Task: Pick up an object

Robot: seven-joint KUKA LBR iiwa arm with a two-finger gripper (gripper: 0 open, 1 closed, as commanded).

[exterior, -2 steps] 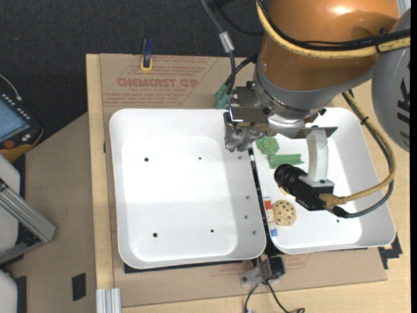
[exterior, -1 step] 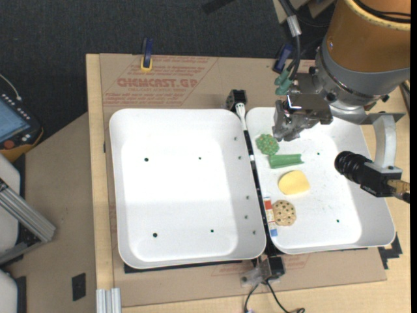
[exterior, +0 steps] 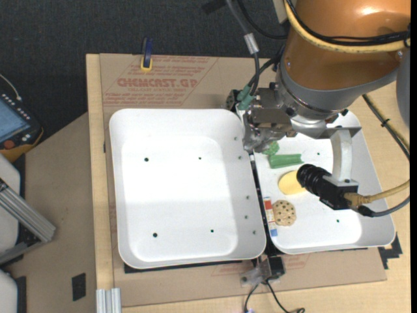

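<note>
The gripper hung at the right bin's left wall, above the green block. Its grip state I could not tell. Descending there, it might hit the wall.

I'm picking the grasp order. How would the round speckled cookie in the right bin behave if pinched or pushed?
The cookie looks flat and round, so it probably slides rather than rolls. Lying low on the bin floor, it likely gives little edge to pinch. It sits beside the yellow piece, which a push might nudge.
</note>
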